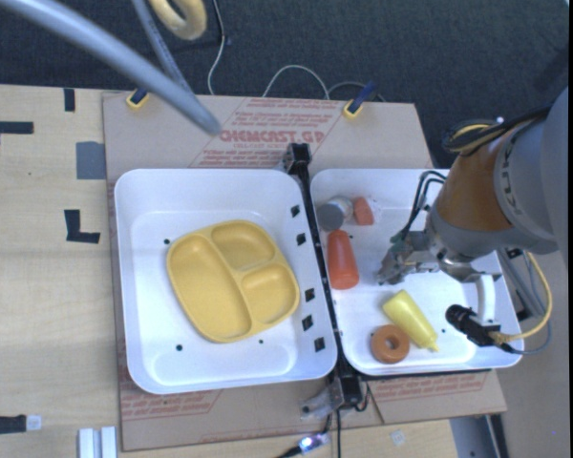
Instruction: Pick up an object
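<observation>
Reaching in from the right, your arm (497, 194) bends down into the right bin (401, 187); the gripper (398, 263) hangs just above the yellow bottle (411, 319), grip state unclear.

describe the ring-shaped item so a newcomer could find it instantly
Look in the right-hand white bin, at its near edge toward the bottom of the view. The brown doughnut-shaped ring lies flat there, right beside the yellow bottle. It is the only object in that bin with a hole through its middle.

Arm (497, 198) over right bin (401, 184) — yellow plate (231, 280) left.
</observation>
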Available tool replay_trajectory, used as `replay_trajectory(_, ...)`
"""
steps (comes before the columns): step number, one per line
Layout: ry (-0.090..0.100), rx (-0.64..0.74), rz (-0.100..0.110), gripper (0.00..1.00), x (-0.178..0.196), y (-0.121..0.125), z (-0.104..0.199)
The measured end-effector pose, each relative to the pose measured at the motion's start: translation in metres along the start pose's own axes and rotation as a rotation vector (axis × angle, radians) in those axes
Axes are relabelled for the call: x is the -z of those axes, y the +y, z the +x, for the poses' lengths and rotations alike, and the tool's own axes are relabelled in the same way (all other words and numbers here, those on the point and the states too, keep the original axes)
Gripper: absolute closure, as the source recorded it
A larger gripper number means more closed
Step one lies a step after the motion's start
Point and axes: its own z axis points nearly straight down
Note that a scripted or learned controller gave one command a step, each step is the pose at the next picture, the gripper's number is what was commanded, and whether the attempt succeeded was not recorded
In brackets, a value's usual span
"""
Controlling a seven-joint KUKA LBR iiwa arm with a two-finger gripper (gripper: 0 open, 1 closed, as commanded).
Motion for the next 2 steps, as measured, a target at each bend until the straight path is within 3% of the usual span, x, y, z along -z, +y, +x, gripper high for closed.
replay_trajectory(2, 0.005, 0.001, 0.0, 1.0, 0.091, -0.011, 0.003)
